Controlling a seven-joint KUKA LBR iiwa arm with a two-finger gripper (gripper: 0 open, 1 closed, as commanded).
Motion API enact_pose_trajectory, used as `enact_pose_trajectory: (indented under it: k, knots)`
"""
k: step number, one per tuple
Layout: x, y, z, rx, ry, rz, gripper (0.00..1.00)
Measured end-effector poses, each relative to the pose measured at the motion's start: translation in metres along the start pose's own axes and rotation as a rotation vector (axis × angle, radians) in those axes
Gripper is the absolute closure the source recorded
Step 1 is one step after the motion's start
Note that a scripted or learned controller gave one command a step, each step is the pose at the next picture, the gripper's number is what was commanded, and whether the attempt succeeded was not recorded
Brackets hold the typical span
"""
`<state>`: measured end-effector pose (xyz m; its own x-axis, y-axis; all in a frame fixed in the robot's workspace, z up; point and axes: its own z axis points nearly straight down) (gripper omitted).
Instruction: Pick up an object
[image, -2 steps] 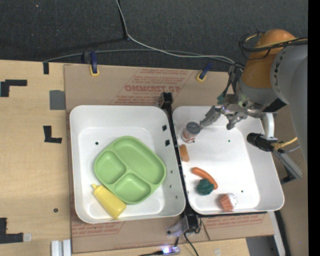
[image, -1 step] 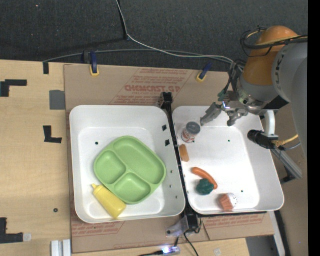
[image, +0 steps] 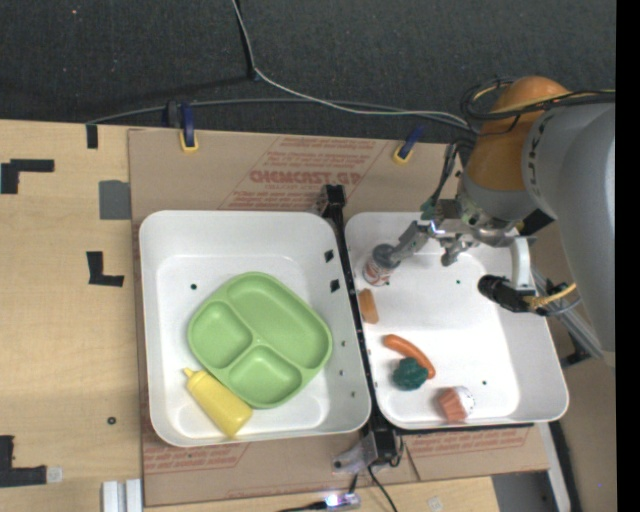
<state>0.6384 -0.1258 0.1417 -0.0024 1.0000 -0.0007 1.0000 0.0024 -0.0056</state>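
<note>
Near the right bin's (image: 520, 400) back-left corner the pincer (image: 383, 262) hangs, grip state unclear; nothing is lifted yet.

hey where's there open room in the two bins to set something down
Left bin: bare floor along the far wall, beyond the green divided plate; the yellow bottle crowds the near-left corner. Right bin: open middle and right side; the carrot, green toy and gripper crowd its left.

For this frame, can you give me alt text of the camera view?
The gripper reaches into the right bin near its far-left corner, above a carrot, broccoli and small can. The left bin holds a green plate and yellow bottle.
</note>
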Motion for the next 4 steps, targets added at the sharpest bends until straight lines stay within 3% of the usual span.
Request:
enact_pose_trajectory:
  k: [1, 2, 3, 4]
  knots:
    - [0.0, 0.008, 0.014, -0.03, -0.003, -0.001, 0.0]
    - [0.004, 0.01, 0.003, -0.036, 0.004, -0.002, 1.0]
    - [0.007, 0.004, -0.043, -0.008, 0.0, 0.0, 1.0]
    - [0.008, 0.005, -0.086, -0.009, 0.0, 0.0, 1.0]
